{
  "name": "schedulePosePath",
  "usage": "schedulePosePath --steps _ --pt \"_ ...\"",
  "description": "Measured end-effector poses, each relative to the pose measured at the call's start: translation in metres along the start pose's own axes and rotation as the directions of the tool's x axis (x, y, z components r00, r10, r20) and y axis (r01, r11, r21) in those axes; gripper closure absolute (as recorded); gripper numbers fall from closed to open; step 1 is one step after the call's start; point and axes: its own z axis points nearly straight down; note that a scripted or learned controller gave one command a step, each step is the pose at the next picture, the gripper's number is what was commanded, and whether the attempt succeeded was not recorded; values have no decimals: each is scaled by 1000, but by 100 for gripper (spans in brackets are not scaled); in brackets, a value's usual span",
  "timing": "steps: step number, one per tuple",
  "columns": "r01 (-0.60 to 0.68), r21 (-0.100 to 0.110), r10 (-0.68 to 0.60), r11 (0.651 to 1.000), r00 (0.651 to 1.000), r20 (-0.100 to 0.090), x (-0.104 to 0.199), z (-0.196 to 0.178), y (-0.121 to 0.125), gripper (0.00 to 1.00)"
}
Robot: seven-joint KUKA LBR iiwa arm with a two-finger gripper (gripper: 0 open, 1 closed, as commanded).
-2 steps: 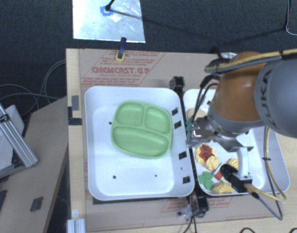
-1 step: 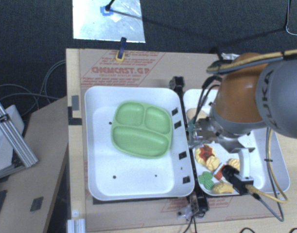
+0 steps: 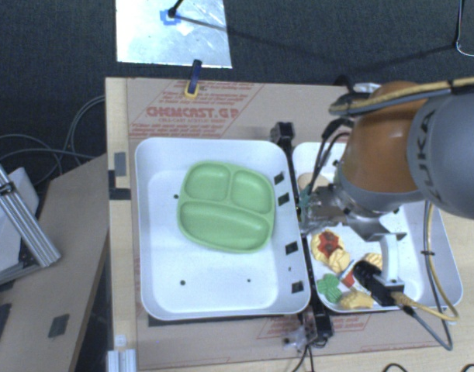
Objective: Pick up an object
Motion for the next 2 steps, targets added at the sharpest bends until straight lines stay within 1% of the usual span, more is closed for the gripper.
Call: schedulePosePath --steps 2 --pt "2 1 -2 1000 1000 0 11 4 1 100"
